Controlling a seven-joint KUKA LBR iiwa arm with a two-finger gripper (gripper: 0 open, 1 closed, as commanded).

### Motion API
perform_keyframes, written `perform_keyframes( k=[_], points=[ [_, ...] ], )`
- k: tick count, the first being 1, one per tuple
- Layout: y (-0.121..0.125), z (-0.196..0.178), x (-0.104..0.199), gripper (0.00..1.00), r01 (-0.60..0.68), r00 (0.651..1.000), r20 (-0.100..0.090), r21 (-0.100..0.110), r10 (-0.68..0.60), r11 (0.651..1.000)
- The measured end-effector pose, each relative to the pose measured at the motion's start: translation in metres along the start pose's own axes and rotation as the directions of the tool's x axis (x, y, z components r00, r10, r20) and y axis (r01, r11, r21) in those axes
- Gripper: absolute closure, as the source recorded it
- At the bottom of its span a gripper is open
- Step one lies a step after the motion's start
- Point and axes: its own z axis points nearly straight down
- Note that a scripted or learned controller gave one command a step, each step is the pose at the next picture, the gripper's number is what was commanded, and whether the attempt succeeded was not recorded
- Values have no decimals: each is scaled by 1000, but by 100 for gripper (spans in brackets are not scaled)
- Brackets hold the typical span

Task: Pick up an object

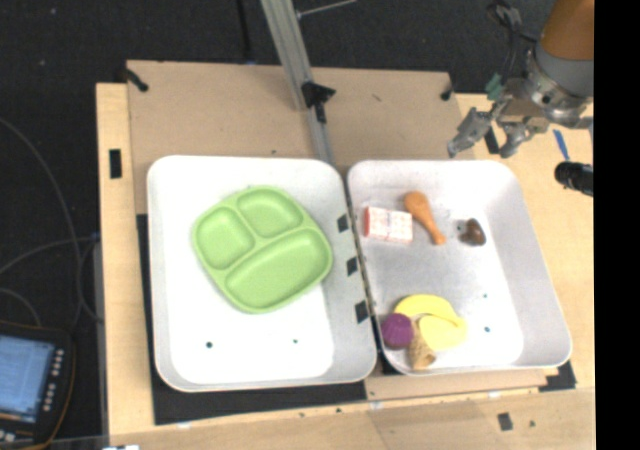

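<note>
Grey arm cut off at right edge; its two-finger hand (pixel 488 135) hangs spread open, holding nothing, above the far rim of the right white bin (pixel 535 268). Inside: small red-white box (pixel 387 225), orange drumstick-shaped toy (pixel 424 215), dark brown lump (pixel 472 231) hard to identify. Near left corner: yellow piece (pixel 432 319) partly overlapping purple ball (pixel 397 330). Bin centre open. Green sectioned plastic tray (pixel 262 249) in left white bin (pixel 180 338).

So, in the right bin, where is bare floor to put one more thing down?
In the right bin, bare floor lies between the brown lump and the yellow piece, toward the right wall. The near-left corner is crowded: yellow piece, purple ball.
</note>
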Motion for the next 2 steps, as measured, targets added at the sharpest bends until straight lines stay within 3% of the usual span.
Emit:
perform_keyframes(
  k=[1, 2],
  points=[
    [0, 0, 0, 0, 0, 1000, 1, 1, 0, 1000],
    [-3, 60, -9, 0, -4, 1000, 0, 6, 4, 1000]
  ],
)
